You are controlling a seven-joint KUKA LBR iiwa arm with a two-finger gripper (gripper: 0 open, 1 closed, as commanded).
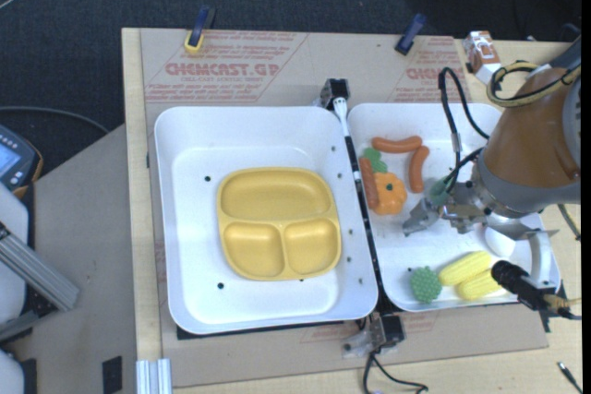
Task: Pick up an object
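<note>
While the two-finger gripper (423, 219) hangs low inside the right-hand shallow white bin (399, 291), its metal fingers (413, 223) are bunched into one grey shape at this angle, and I cannot tell whether they are spread or closed; nothing shows between them. They point toward the bin's left side, just beside a small orange plastic toy pumpkin with a green stem (388, 192), which sits against a long orange toy carrot (369, 185) lying along the bin's left wall. Above these lie two reddish-orange toy sausages, one lying flat (397, 144) and one standing on end in the view (417, 168), near each other at the corner. Toward the near edge sit a green knobbly toy vegetable (425, 284) and two yellow toy corn cobs (473, 276) side by side, the green one just left of the cobs.

Further out, the grey wrist and its orange band (524, 134) rise to the right. The left-hand white bin (175, 198) holds a yellow three-compartment plastic tray (277, 221).

My read is that the approach step is under way, no object secured yet. The pumpkin looks the nearest candidate. Next would call for centring the tips over it, clear of the carrot, then closing and lifting straight up.
</note>
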